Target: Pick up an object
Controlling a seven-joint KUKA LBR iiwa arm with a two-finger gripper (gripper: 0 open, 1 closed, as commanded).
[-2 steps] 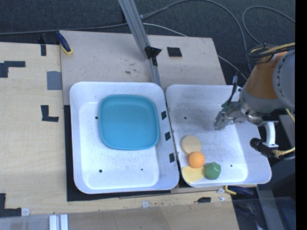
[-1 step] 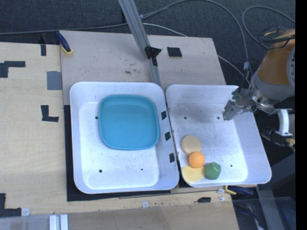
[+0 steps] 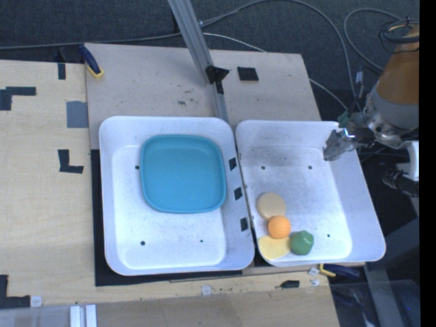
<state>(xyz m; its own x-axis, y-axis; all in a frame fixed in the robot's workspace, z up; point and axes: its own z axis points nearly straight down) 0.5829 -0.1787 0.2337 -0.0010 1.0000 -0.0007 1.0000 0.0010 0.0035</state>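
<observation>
The right bin [image 3: 340, 182] holds a small cluster at its near left corner: a beige round piece [image 3: 271, 204], an orange ball [image 3: 278, 227], a yellow piece [image 3: 272, 248] and a green object [image 3: 301, 242]. My gripper [image 3: 334, 146] hangs over the bin's far right edge, well away from the cluster, with nothing seen in it. The arm's orange band [image 3: 400, 77] shows at the far right.
The left bin [image 3: 119, 196] carries a square blue plate [image 3: 182, 173]. A grey metal pole [image 3: 197, 39] slants down to the gap between the bins. Cables [image 3: 320, 19] loop across the dark floor behind.
</observation>
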